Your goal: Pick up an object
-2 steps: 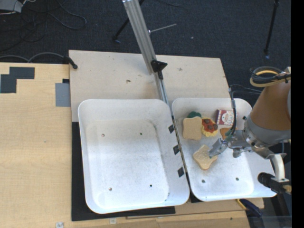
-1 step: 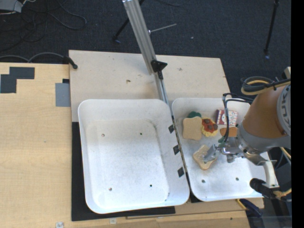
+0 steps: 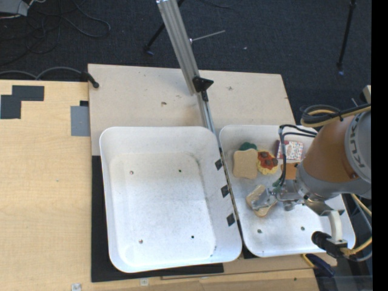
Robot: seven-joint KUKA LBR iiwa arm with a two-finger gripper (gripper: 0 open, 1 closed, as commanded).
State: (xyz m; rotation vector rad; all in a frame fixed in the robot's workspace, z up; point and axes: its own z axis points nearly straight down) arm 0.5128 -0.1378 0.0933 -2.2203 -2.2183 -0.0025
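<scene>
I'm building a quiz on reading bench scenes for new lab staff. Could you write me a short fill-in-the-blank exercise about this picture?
1. All the loose objects lie in the ___ bin.
2. The tan slice lies beside a yellow and ___ toy.
3. The gripper reaches in from the right, next to a ___-coloured block.
4. A metal rail stands ___ the two bins.

Missing words: right; red; beige; behind

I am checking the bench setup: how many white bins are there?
2. The left bin lies in the middle of the view; the right bin lies beside it, under the arm, and holds small objects. No third bin is visible.
</scene>
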